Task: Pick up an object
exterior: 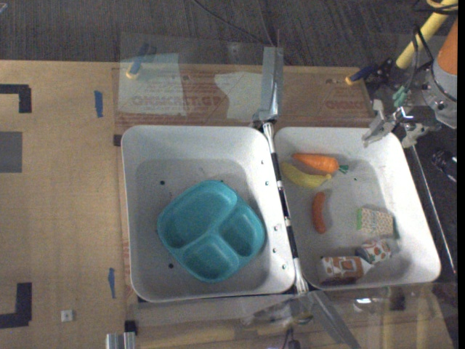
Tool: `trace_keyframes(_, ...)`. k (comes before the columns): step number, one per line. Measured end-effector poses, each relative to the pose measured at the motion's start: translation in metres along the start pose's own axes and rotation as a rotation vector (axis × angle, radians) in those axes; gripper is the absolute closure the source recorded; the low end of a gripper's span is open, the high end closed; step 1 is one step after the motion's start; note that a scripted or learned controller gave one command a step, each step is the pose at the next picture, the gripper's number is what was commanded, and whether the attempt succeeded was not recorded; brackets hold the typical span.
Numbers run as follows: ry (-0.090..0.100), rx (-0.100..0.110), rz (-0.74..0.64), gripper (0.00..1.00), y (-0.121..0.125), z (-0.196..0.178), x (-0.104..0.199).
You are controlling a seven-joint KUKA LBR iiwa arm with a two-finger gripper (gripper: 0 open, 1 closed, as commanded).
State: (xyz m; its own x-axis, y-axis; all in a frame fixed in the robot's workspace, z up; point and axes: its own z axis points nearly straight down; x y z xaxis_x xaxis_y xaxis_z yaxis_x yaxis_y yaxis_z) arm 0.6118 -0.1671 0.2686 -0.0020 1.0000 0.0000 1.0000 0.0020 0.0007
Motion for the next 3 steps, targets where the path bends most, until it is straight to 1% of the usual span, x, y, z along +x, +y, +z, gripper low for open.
trace_keyframes(1, 0.000, 0.000, -0.104, 0.00, 0.023, 0.138, 0.043)
trace_keyframes(2, -0.005, -0.023, -0.134, 0.00, 0.032, 0.170, 0.035)
trace_keyframes(3, -0.001, -0.008, -0.131, 1.00, 0.027, 0.170, 0.035)
